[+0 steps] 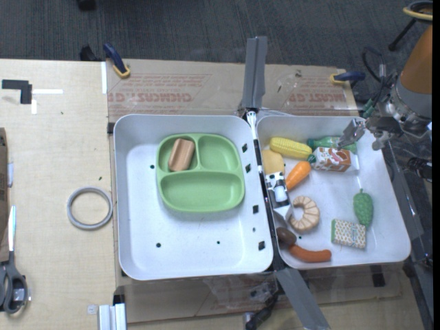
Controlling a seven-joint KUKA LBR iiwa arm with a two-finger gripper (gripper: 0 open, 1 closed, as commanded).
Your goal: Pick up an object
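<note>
Gripper (363, 133): poised above right bin's (385, 184) far edge; finger state cannot be told.
Nearest item: juice carton (332, 159), untouched.
Left bin (137, 205): green tray (201, 173) is held.

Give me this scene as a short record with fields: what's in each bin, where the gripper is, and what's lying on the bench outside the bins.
left bin: green divided plate with a tan bread roll in its upper-left compartment
right bin: corn cob, carrot, small carton, pretzel, green leafy piece, sandwich cracker, sausage
gripper: over the right bin's upper right, near the carton, nothing seen between its fingers
bench, left of bins: tape ring, scissors
</note>
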